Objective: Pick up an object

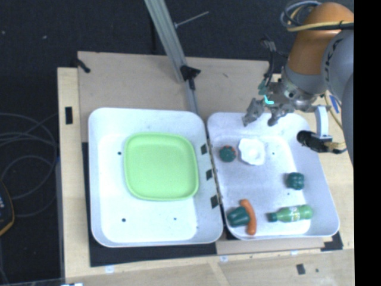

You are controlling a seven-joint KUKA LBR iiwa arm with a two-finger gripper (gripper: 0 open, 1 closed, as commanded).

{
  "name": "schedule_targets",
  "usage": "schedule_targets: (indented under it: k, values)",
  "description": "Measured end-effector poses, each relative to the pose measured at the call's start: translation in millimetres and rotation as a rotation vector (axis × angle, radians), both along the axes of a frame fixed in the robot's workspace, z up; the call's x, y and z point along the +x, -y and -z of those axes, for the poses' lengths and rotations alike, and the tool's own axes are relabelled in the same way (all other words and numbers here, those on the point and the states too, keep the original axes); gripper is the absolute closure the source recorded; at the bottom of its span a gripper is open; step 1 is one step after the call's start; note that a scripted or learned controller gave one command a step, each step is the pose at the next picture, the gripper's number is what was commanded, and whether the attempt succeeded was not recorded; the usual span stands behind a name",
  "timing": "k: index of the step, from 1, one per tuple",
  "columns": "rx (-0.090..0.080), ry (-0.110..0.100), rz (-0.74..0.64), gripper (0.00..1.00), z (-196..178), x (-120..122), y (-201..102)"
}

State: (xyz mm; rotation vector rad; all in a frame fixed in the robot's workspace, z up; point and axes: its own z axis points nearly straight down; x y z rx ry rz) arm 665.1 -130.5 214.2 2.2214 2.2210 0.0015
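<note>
My gripper (261,120) hangs open over the far edge of the right bin (274,171), with nothing between its fingers. Just below it lies a white crumpled object (252,151). A dark teal round object (227,154) sits to the left of that. Near the right wall rests a small dark green block (294,180). Along the front lie a green bottle (290,214), a dark green cup (238,217) and an orange sausage-shaped object (250,217) touching the cup.
The left bin (107,159) holds a light green square plate (161,165). A grey metal pole (169,37) slants from the bins' far junction toward the top of the view.
</note>
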Motion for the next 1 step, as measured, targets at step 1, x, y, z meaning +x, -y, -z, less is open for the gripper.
schedule_targets:
  k: [1]
  values:
    - [0.000, 0.000, 0.000, 0.00, 0.0, 0.0, 0.0]
